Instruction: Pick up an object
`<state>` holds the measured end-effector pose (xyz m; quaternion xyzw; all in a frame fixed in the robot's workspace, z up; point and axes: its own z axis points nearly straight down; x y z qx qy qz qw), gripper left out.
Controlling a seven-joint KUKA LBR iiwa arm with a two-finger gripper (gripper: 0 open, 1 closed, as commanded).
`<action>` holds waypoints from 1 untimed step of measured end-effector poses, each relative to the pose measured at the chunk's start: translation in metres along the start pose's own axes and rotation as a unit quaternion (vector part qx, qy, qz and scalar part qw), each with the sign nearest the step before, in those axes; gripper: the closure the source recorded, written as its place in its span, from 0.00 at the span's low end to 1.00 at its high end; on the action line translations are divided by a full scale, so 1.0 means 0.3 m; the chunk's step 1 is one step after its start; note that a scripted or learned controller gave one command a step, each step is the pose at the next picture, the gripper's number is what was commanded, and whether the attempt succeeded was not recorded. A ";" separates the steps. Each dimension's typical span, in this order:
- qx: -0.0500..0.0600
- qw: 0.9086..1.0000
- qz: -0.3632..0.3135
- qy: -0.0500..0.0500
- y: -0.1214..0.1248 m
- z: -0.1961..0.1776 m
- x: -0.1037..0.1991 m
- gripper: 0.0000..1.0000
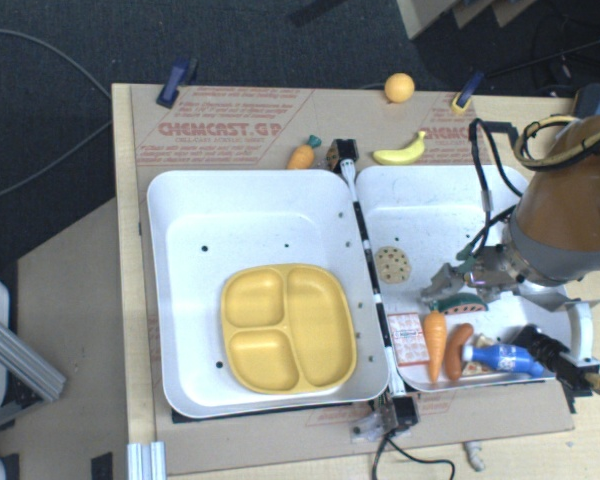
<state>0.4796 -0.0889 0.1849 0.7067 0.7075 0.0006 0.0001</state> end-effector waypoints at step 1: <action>-0.002 1.000 0.000 0.000 0.005 0.325 -0.014 0.00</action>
